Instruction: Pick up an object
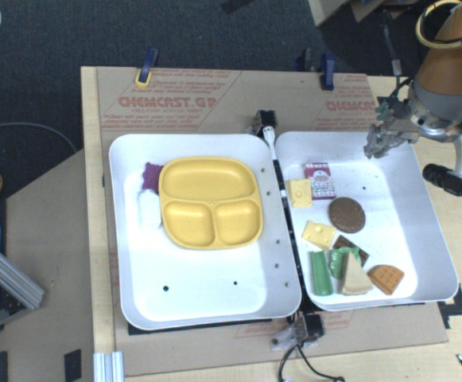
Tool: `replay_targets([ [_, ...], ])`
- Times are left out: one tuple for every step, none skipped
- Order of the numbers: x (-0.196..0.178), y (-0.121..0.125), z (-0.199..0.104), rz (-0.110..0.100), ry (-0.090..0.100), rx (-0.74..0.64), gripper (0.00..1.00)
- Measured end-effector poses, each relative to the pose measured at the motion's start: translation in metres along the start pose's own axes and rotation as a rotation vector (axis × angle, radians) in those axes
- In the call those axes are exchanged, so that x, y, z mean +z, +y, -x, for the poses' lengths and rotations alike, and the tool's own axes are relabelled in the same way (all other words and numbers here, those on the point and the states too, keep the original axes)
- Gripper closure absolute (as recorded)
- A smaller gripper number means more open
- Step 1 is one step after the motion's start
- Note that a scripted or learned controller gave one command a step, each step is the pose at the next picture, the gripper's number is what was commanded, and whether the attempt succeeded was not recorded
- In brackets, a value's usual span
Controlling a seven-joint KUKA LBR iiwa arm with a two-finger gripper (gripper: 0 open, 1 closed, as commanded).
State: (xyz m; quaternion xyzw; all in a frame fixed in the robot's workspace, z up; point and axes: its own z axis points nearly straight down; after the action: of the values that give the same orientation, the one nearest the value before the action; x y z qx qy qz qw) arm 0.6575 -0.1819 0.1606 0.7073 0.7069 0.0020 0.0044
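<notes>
On your cardboard-topped bench (215, 94), the gripper (380, 143) hovers at the right bin's (429, 213) far edge; its grip state you cannot tell; nothing appears lifted, so the pick remains; the brown cookie (347, 214) lies near.

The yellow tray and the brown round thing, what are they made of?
The yellow tray looks like smooth moulded plastic: one even colour, rounded compartments and a soft shine. The brown round thing, lying in the right bin, looks like a toy cookie. It is probably plastic or rubber, since it is dull and evenly brown, but it is too small here to be sure.
</notes>
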Motion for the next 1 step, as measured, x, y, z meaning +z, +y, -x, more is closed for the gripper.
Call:
replay_targets([
  [-0.062,-0.0042,0.0046,-0.001,0.0,0.001,1.0],
])
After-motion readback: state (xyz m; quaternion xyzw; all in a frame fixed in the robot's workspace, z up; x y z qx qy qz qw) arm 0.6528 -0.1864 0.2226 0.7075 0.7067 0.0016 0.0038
